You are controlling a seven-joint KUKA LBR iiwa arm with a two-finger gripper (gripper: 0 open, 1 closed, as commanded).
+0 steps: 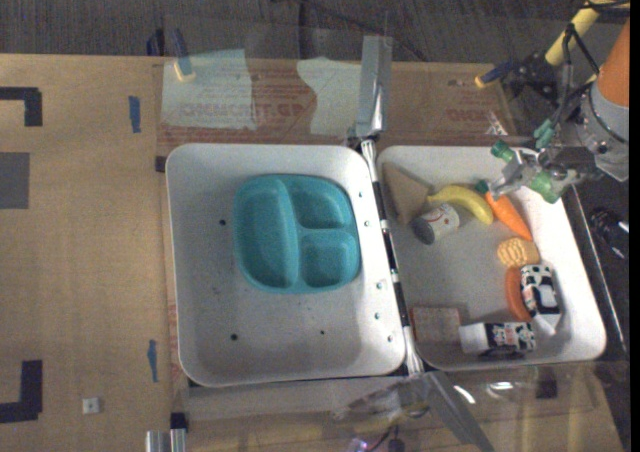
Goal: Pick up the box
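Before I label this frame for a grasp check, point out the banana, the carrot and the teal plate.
banana (461, 201): camera view, middle of its curve.
carrot (512, 219): camera view, mid-body.
teal plate (258, 221): camera view, large left compartment.

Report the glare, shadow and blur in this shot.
Camera view: clear panels behind the left bin and below the right bin catch pale glare; the teal plate casts a soft shadow; small items beside the banana look blurry, as does the pincer.

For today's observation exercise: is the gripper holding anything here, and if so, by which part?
Nothing is held. The gripper hovers over the right bin's upper edge, above the carrot; nothing sits between its fingers.
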